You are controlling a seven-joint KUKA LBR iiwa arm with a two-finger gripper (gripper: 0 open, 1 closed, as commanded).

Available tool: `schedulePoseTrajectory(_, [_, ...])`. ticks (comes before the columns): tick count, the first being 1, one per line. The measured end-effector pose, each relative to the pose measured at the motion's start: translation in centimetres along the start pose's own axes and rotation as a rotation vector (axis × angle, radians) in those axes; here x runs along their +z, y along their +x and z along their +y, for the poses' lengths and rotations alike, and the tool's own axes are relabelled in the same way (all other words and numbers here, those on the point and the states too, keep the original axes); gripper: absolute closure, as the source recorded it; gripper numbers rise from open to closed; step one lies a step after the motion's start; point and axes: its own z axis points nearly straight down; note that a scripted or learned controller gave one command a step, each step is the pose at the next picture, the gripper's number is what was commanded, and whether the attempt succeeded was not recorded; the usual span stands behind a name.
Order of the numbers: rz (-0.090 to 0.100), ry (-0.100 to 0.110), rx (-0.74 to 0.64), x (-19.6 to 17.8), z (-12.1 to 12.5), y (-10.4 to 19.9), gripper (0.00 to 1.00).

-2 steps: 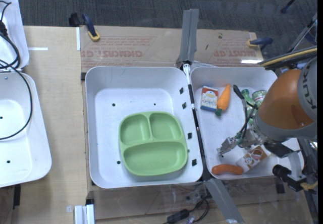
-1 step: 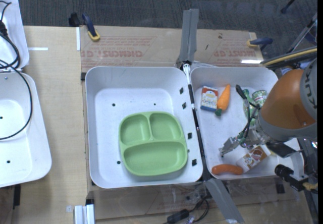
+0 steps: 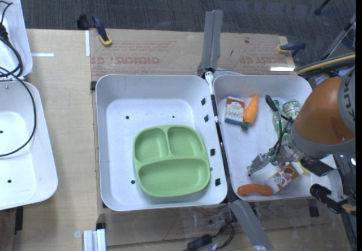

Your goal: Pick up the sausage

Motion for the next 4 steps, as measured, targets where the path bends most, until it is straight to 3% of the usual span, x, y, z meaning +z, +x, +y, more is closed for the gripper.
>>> schedulePoseTrajectory(2, [0.0,0.0,-0.028,0.0,-0.1,-0.5,0.0])
schedulePoseTrajectory(3, [0.0,0.001,-0.152,0.0,-0.2,-0.8,0.0])
schedulePoseTrajectory(4, [-0.002,-0.002,-0.238,-9.4,0.2,0.3,0.0])
